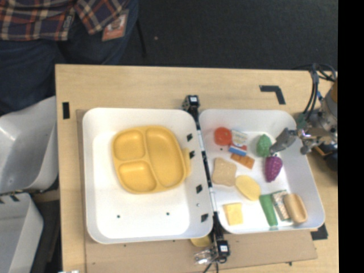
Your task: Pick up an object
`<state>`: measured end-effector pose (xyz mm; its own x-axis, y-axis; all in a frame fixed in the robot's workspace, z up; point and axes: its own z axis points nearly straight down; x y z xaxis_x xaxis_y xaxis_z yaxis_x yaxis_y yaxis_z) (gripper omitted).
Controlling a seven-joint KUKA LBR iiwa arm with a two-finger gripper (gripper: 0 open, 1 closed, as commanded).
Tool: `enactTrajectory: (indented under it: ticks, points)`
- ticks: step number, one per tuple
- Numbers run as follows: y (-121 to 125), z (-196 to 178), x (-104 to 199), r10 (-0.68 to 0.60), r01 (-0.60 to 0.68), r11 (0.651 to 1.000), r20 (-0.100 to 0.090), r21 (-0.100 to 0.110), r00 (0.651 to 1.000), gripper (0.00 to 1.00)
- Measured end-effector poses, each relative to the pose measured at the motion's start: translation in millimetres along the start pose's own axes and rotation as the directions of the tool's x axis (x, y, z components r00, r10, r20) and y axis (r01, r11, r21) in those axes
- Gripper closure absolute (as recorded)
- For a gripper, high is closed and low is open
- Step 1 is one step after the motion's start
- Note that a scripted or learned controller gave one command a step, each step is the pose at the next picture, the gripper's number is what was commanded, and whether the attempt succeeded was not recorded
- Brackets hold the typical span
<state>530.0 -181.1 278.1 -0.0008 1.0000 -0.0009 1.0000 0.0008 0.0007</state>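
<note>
While the gripper (282, 141) hangs over the right bin (296, 178), just beside the green toy (263, 145) and purple grapes (273, 168), I cannot tell how its jaws stand. A yellow divided plate (149, 159) sits in the left bin (102, 209). Both rest on a pale wooden bench (142, 84), dark floor behind. A plaid-shirted person (62, 10) is cut off at top.

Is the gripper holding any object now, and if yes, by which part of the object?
Nothing is held. The gripper sits at the right bin's edge, beside the green toy and above the purple grapes, nothing between its fingers.
</note>
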Motion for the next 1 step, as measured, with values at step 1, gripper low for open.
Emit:
enactTrajectory:
  ticks: [1]
  points:
    - [-43.8, 109.2, 40.6, 0.0, 0.0, 1.0, -0.005, 0.013, 1.0, 0.0]
